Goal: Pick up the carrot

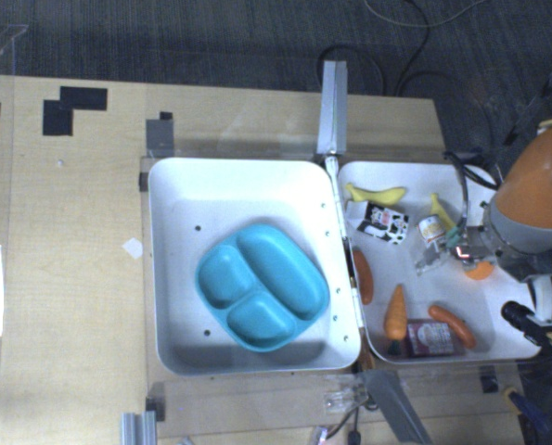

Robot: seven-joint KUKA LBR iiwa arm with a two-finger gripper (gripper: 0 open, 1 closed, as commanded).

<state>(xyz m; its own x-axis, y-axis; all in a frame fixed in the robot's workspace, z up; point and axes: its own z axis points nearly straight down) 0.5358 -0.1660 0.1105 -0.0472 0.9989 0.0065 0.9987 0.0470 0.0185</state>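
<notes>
A: What is taking up the most room on the bench?

B: The left bin [164, 248] is lying beside the right bin [507, 346], their walls touching. A blue divided plate [262, 286] is sitting tilted in the middle of the left one.

A: And the arm?

B: The arm [535, 188], grey with its orange band, is reaching in from the right over the right bin's far side. Its gripper [442, 248] is hanging low near the middle of that bin; I cannot tell how its pincer is standing, or whether anything is in it.

A: Where is the carrot?

B: The carrot [396, 311] is lying in the right bin's near half, pointed end away from the camera, apart from the gripper. A dark can [430, 338] is lying just beside its thick end, with a red sausage [452, 324] touching the can.

A: Anything smaller?

B: A banana [376, 194] is resting at the far wall, and a black-and-white card [384, 222] is lying just below it.
</notes>
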